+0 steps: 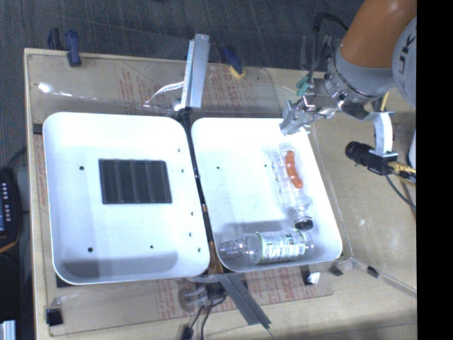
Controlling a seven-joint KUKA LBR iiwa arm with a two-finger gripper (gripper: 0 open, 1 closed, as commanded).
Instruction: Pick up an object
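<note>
My gripper [293, 121] hangs over the far right corner of the right bin [233, 183], with nothing seen between its fingers. Below it in that bin lies a clear plastic bottle with an orange piece inside [291, 179], lengthwise along the right wall, its black cap toward the front. A second clear bottle with a printed label [265, 247] lies on its side along the front wall. In the left bin [71, 211] a dark ribbed rectangular pad [134, 181] lies flat near the middle.
A metal divider post [195, 73] rises at the far edge between the two bins. Blue clamps [71, 47] hold the board at the back. Bare bench lies to the right of the right bin.
</note>
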